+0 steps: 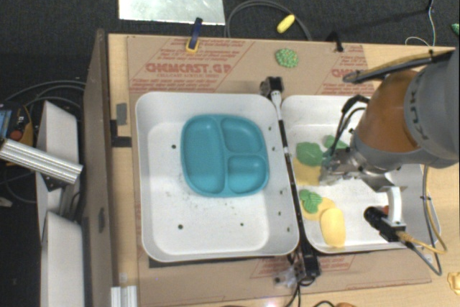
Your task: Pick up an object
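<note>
My gripper [332, 172] reaches down into the right bin [309, 111], its tip just right of a green piece [309, 152] and a pale yellow flat piece [305, 173]. The arm's grey body and orange band cover the bin's right half. Nearer the front lie a small green and yellow piece [311, 201] and a yellow lemon-shaped object [333, 226]. Another bit of green [332, 142] peeks out beside the wrist. I see nothing between the fingers.
The left bin [154, 154] holds a teal divided plate [224, 155]. A divider rail [286, 162] runs between the bins. On the cardboard behind sit a green round object [287, 57] and a yellow one [286, 24].
</note>
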`<state>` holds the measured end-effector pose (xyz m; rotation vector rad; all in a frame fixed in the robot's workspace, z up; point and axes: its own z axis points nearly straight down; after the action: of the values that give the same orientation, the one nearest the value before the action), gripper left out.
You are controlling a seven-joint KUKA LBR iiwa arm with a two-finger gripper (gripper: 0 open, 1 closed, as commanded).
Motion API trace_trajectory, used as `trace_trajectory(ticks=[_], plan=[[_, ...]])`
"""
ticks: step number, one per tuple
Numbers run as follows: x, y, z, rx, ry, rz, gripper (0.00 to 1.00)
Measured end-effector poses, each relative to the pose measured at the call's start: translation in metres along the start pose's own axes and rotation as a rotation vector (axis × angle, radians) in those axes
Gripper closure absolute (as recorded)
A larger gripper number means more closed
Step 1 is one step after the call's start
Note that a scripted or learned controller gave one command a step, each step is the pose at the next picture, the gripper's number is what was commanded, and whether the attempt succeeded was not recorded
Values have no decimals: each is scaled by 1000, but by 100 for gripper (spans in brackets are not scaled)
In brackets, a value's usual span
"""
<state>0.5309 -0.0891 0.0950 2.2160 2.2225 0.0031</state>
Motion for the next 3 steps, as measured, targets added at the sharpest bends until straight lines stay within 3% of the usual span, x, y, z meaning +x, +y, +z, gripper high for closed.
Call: trace_trajectory(ticks=[1,2,3], plan=[[-47,62,-102,-13,-6,-1,100],[-44,58,-95,1,0,-2,0],[-65,75,-2,6,1,3,0]])
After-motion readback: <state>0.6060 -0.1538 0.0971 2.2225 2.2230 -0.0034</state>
